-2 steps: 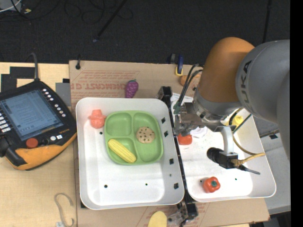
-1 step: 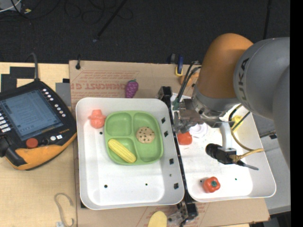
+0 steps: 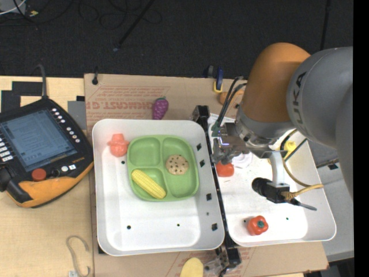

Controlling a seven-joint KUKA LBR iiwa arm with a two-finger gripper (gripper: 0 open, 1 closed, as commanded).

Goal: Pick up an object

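We take the small red-orange object (image 3: 225, 169) — lying in the right bin (image 3: 311, 227) by its left wall, just under the gripper (image 3: 222, 154) — for light and slippery, best pinched across its middle.

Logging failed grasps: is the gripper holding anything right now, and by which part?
Cannot be told. The gripper sits right above a small red object in the right bin, but whether that object is gripped is unclear.
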